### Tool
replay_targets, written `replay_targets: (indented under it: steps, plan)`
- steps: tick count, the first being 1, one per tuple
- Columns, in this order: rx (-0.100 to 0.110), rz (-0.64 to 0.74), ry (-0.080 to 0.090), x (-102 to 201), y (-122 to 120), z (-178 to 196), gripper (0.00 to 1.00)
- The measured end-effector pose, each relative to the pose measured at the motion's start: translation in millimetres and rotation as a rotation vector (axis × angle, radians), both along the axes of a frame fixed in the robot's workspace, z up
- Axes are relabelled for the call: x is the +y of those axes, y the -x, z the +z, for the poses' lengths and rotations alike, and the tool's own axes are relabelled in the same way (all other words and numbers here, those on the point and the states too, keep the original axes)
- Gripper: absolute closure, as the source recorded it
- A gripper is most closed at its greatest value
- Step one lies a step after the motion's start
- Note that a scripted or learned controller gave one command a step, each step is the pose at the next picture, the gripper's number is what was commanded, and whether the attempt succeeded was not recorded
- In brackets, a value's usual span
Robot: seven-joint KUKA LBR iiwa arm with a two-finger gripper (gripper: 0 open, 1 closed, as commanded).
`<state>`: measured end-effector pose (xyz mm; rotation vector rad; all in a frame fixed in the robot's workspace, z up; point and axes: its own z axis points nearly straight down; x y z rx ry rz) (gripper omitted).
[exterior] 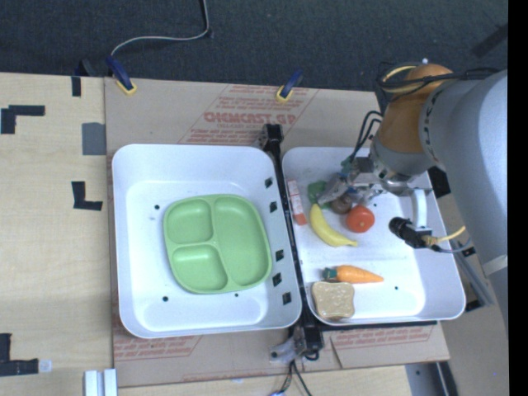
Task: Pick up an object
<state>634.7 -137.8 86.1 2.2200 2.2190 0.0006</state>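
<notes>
The grey arm's two-finger gripper (353,193) is hovering low in the right white bin (437,291), its grip impossible to judge, just above a round red tomato (360,219) lying beside a curved yellow banana (329,228).

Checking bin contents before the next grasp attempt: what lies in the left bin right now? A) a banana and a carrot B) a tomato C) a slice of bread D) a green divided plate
D: the green divided plate lies in the left bin, while the banana, carrot, bread and tomato are all in the right bin.
</notes>
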Motion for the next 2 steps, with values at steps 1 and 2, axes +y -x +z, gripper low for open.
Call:
replay_targets:
  steps: [1,2]
  plan:
    - [-0.002,0.001,0.001,5,35,1,0.00]
    - [-0.005,0.001,0.000,5,34,11,1.00]
